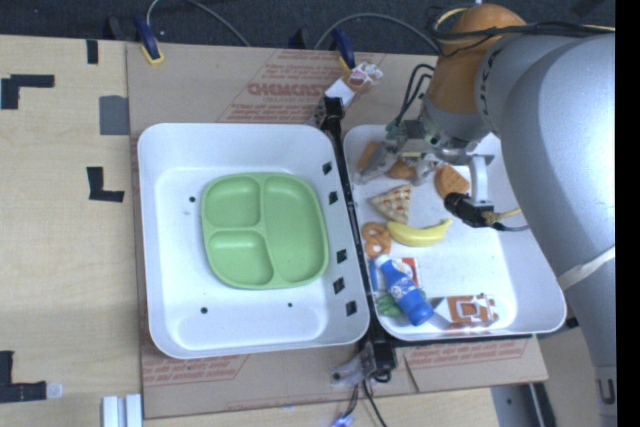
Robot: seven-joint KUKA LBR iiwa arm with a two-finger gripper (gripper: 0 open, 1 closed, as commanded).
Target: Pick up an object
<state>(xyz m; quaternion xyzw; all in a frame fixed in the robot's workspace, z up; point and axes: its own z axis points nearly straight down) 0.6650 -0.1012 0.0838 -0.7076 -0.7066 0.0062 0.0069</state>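
Green plate [265, 229] in L bin [160, 165]; banana [419, 233], maybe pizza slice [393, 204] in R bin [520, 300]

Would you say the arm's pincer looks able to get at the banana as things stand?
Probably yes: the banana lies uncovered in the right bin, just below the pincer, with only the pizza slice close beside it.

One fixed camera looked down at a slant from above the bench, far enough back to take in both white bins. The gripper [408, 147] sat right of frame centre, over the right bin [520, 285], with the left bin [165, 215] farther leftward.
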